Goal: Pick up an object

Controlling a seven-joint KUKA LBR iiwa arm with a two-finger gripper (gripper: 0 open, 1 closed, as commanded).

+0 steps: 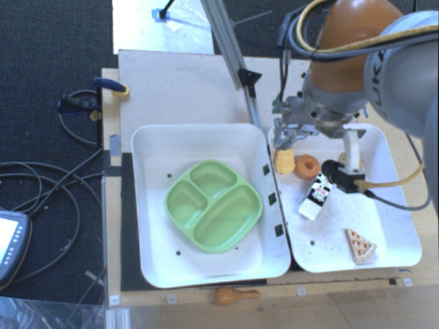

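Note:
In the right bin [398,204] lie a yellow corn-like piece [284,162], an orange doughnut [306,166], a black-and-white carton [316,195] and a waffle-patterned pie slice [359,245]. My gripper [283,137] hangs at the bin's upper left corner, directly above the yellow piece. The wrist hides its fingertips. The left bin [147,184] holds a green divided plate [214,205].
A slanted metal pole [226,36] crosses the board behind the bins. Yellow and black cables [384,182] loop from the arm over the right bin. A small tan object [236,295] lies on the bench's front edge. Clamps and cables sit at the far left.

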